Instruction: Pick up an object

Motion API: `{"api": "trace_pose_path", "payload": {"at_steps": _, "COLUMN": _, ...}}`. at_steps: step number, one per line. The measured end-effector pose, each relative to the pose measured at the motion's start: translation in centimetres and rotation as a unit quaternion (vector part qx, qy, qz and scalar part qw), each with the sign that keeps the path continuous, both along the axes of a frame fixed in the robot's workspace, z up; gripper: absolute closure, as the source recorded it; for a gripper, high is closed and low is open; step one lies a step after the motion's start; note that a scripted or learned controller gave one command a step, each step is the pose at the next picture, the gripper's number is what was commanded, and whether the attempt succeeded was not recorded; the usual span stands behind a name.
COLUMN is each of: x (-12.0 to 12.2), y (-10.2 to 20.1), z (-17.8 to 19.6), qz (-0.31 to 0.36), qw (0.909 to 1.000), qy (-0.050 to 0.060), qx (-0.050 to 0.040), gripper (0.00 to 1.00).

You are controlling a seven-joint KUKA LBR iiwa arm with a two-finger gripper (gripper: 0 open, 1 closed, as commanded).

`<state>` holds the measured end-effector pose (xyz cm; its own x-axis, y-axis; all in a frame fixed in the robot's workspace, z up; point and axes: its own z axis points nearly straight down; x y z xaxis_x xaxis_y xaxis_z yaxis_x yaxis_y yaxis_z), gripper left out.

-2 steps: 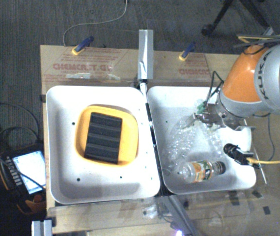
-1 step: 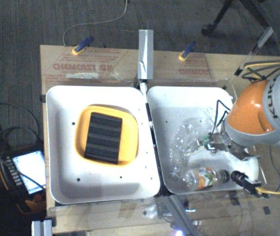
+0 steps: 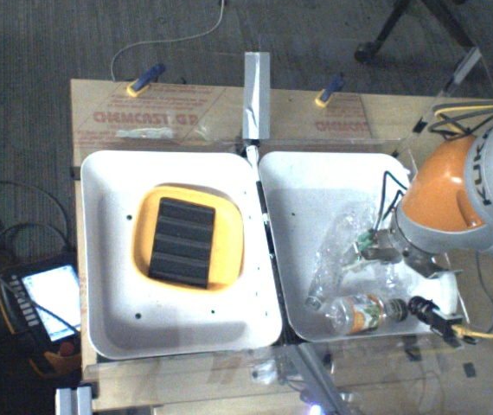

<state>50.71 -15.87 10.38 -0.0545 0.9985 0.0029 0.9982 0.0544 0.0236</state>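
Observation:
A clear plastic bottle (image 3: 361,311) with an orange label lies on its side near the front of the right bin (image 3: 303,188). Crumpled clear plastic (image 3: 340,247) sits just behind it, in the middle of that bin. My gripper (image 3: 373,244) is low over the right half of the right bin, at the right edge of the crumpled plastic and behind the bottle. The grey and orange arm (image 3: 441,199) covers the bin's right side. In the left bin (image 3: 108,188) a black ridged block (image 3: 182,241) rests on a yellow dish (image 3: 146,232).
The two bins meet at a narrow divider (image 3: 264,223). A metal post (image 3: 256,93) stands behind them on the cardboard-covered bench (image 3: 160,115), with two blue and yellow clamps (image 3: 145,79) at the back edge. A tablet (image 3: 49,296) lies on the floor at left.

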Motion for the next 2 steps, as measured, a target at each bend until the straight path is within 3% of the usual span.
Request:
{"api": "trace_pose_path", "payload": {"at_steps": 1, "x": 0.0, "y": 0.1, "z": 0.0, "qz": 0.001, "qw": 1.0, "qy": 0.0, "qx": 0.0003, "gripper": 0.0}}
{"api": "trace_pose_path", "payload": {"at_steps": 2, "x": 5.9, "y": 3.9, "z": 0.9, "qz": -0.002, "qw": 0.9999, "qy": 0.013, "qx": -0.0019, "gripper": 0.0}}
